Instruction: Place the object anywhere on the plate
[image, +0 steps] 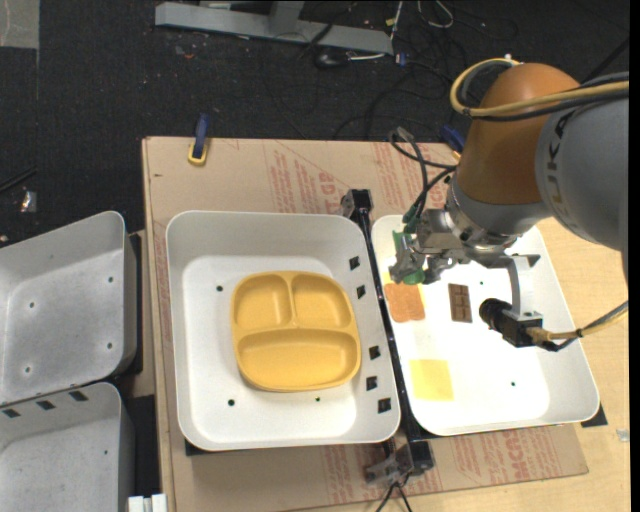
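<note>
Start at your far left, where spare white trays (60, 300) lie off the bench, dotted with small holes. Next comes the left bin (190, 400), and in it you have the yellow plate (296, 331), a divided one with two small compartments at the back and one wide one in front, sitting about centre on the bin floor. A black divider strip (378, 310) runs between the two bins.

In the right bin (560, 400) you will find three flat pieces near its left side: an orange square (405, 304) touching or just under the gripper, a small dark brown block (459, 302) just to its right, and a pale yellow square (431, 379) lying apart nearer the front. Which of these is your object the view does not settle.

The gripper (412, 264) hangs over the back left corner of that bin, just above the orange square; you cannot tell its opening or grasp, since the wrist hides it. The grey arm (585, 150) with its orange band (510, 130) enters from the right.
</note>
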